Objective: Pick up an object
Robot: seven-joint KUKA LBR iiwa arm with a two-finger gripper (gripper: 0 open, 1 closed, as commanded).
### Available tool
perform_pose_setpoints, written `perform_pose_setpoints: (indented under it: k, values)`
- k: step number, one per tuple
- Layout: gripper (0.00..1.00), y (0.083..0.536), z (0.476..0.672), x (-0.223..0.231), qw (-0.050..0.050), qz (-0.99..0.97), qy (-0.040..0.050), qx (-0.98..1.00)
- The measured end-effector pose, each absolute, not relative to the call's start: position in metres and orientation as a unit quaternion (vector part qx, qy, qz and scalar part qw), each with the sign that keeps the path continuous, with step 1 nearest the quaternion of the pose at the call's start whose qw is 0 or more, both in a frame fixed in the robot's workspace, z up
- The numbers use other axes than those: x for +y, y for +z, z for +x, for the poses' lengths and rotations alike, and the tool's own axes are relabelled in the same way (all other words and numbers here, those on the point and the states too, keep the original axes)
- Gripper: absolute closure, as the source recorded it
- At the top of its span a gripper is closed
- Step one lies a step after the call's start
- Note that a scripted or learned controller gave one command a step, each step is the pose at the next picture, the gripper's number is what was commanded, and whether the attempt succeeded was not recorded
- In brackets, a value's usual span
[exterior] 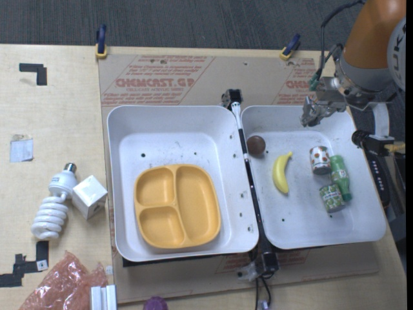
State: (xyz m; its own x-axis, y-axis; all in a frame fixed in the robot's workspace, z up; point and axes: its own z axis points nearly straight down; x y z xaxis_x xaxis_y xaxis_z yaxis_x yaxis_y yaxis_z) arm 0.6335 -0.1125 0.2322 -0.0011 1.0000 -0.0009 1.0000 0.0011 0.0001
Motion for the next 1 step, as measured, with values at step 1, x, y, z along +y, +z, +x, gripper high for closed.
perform_pose_setpoints:
  k: [1]
  values:
    - [0.0, 0.1034, 0.6243, -0.1197, 0.0, 0.707, -0.0003, 0.707]
